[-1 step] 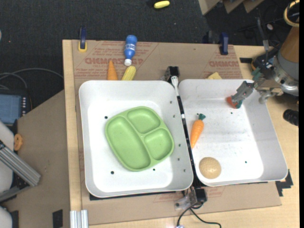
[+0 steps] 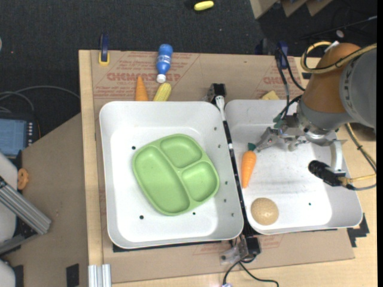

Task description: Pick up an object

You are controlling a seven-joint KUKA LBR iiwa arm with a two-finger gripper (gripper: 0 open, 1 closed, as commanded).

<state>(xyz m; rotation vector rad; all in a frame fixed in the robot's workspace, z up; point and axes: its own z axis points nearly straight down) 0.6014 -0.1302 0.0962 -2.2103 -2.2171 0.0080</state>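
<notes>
Carrot (image 2: pixel 247 167): you see it upright in frame, green top toward the far rim, tip toward you.
Gripper (image 2: pixel 281 137): just right of it; grip state you cannot tell.

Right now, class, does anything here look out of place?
Yes. A blue-capped bottle, a corn cob and a second carrot lie on the bench behind the left bin, and a yellow item lies on the floor.

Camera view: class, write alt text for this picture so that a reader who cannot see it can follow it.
A grey robot arm's gripper hovers in the right white bin, near a toy carrot and a tan bun. The left white bin holds a green divided plate.
</notes>
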